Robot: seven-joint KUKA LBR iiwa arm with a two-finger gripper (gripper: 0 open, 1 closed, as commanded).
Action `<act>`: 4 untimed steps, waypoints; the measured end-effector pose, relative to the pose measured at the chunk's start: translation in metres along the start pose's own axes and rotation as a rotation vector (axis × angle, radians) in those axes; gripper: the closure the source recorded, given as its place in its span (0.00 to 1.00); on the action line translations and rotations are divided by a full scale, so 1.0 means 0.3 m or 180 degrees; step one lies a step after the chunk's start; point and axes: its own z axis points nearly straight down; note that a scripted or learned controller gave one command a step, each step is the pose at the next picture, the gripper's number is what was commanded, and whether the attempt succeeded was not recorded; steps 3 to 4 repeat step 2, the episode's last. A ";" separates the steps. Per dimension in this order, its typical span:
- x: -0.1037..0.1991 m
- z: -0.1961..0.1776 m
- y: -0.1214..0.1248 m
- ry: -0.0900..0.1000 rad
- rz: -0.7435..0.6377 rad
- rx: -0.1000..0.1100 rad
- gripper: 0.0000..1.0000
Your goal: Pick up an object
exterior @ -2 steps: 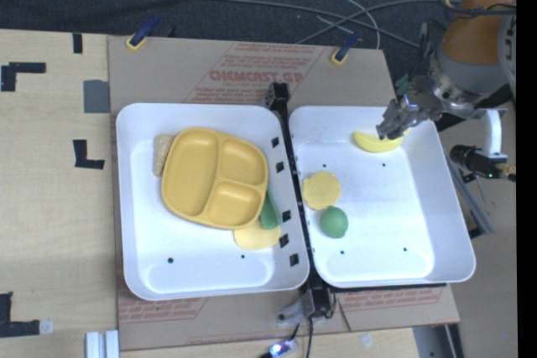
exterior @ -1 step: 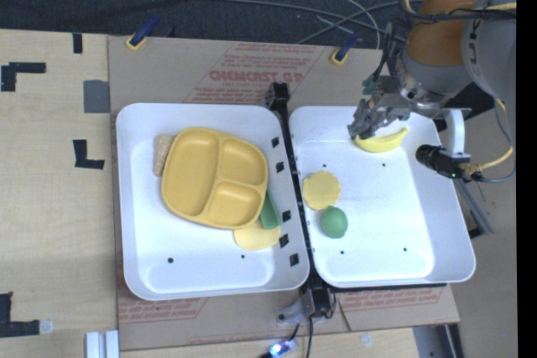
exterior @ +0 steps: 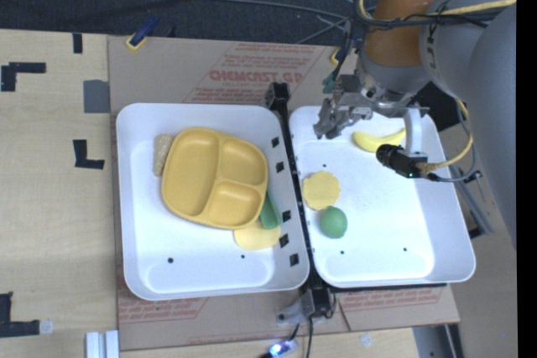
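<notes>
In the left bin (exterior: 138, 180) lies a yellow tray (exterior: 214, 178) with three sections, tilted, covering a tan cracker (exterior: 161, 153), a green thing (exterior: 268, 214) and a pale yellow piece (exterior: 256, 237). In the right bin (exterior: 394, 256) sit a flat yellow disc (exterior: 321, 189) and a round green ball (exterior: 333, 222), close together. Farther back, the gripper (exterior: 331, 123) hangs above the bin's far left corner, just beside a curved yellow banana (exterior: 375, 139); I cannot tell how its jaws stand
</notes>
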 end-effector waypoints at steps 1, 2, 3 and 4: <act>0.172 0.036 0.031 -0.0002 0.0001 -0.0003 1.00; 0.363 0.044 0.051 0.0000 -0.0001 -0.0003 1.00; 0.363 0.044 0.051 0.0000 -0.0001 -0.0003 1.00; 0.363 0.044 0.051 0.0000 -0.0001 -0.0003 1.00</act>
